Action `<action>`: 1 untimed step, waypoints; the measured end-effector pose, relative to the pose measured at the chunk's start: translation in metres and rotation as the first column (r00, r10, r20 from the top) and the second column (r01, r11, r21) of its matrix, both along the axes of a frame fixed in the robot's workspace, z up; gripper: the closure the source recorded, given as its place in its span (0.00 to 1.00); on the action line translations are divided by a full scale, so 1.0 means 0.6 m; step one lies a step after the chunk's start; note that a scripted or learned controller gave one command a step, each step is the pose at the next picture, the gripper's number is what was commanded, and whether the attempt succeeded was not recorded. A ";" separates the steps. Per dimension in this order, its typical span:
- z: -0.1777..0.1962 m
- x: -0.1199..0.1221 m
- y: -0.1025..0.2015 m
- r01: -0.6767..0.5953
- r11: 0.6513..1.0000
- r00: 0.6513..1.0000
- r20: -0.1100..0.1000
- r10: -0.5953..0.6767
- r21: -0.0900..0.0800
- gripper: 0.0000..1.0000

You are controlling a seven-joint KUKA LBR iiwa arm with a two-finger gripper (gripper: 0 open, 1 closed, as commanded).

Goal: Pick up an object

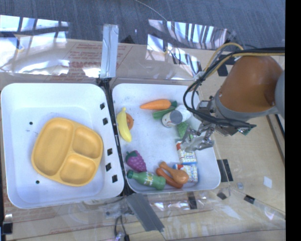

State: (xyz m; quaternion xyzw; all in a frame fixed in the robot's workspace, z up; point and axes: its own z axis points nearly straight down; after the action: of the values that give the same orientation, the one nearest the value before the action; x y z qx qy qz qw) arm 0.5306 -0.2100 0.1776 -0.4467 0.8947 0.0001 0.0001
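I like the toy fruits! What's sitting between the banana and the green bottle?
In the camera view, a bunch of purple grapes lies between the banana and the green bottle.

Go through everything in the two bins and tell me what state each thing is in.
Yellow divided tray: flat in left bin.
Carrot: lying in right bin.
Banana: lying by the left wall.
Grapes: resting on the floor.
Green bottle: on its side.
Carton: lying under the end effector.

Claw [196, 140] low in right bin [150, 92], just above milk carton [188, 165]. Carrot [155, 104] up-left of claw; banana [123, 126], grapes [136, 160] left.
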 end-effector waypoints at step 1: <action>-0.014 0.050 0.093 0.029 1.000 1.000 0.002 -0.029 0.003 1.00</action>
State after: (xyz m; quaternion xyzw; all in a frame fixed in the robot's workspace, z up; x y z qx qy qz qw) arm 0.5606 -0.1544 0.1690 -0.4339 0.9010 0.0009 0.0016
